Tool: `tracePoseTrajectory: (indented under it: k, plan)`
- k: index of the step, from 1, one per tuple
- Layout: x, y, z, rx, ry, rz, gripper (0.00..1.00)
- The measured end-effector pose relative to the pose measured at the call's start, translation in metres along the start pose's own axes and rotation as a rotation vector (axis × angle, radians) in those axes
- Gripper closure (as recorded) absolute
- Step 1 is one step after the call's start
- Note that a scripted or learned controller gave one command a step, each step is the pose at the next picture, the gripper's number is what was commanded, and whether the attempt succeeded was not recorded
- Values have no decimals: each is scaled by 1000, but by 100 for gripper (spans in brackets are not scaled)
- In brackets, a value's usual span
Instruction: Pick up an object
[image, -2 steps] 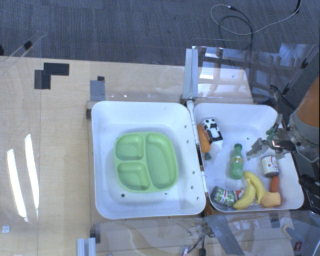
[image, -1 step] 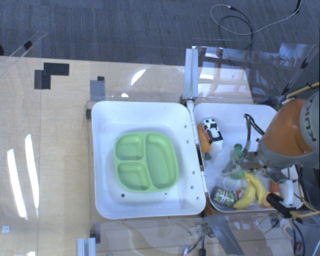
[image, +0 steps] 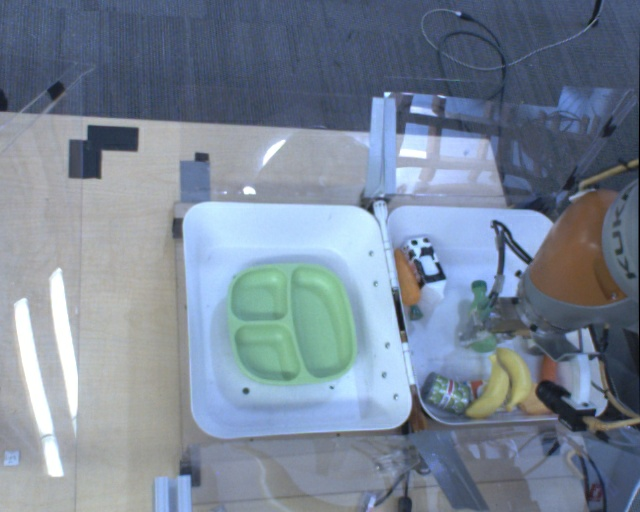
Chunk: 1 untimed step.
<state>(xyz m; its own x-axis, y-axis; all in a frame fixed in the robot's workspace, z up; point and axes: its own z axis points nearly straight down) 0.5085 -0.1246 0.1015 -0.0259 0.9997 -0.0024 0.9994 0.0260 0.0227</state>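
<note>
The right bin holds several objects. A black-and-white toy lies near its back left, beside an orange carrot-like piece along the left wall. Two yellow bananas lie at the front, with a green-labelled can to their left and a small orange piece to their right. My gripper reaches in from the right, low over the bin's middle, right at a small green object just behind the bananas. The arm's orange band hides the bin's right side.
The left bin carries a light green divided plate in its middle. A clear panel and metal frame stand behind the bins. Cables run across the dark floor at the back right.
</note>
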Motion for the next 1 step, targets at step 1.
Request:
tracePoseTrajectory:
  k: [1]
  plan:
    - [27, 10, 11, 7, -2, 241, 100]
